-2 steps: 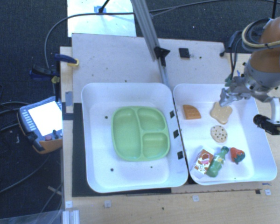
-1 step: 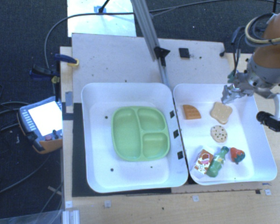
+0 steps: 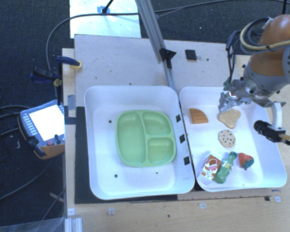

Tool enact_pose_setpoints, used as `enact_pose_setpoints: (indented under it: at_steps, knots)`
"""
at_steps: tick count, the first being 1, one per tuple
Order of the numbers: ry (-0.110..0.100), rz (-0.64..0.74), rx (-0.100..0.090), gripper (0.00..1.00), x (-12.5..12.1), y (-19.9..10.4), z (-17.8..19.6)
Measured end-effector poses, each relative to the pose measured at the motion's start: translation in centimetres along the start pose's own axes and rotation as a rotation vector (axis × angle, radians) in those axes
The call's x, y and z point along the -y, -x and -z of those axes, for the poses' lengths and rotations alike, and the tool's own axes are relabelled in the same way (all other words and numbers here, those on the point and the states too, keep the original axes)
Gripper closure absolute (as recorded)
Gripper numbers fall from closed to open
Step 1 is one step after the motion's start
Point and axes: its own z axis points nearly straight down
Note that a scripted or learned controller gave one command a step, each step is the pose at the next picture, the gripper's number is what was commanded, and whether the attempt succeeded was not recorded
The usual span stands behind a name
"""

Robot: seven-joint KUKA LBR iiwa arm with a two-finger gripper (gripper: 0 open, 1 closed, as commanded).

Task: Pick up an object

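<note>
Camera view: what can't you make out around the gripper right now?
- Gripper fingers: too small and seen from above; open or shut is unclear.
- Contact with the tan cookie: hidden under the gripper body.
- Arm: cut off by the right edge.

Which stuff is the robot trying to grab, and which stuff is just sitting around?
For the job:
claw
pale cookie just under the claw
orange wedge
round cookie
green bottle
strawberry
small carton
right bin holding them all

Just lying about:
green divided plate in the left bin
handheld screen off the bench
blue clamp
</note>
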Motion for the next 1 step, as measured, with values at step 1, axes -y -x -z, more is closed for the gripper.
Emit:
enact_pose_setpoints:
  at_steps: [1]
  knots:
    - [-0.002, 0.001, -0.001, 1.0, 1.6, -5.25, -0.9]
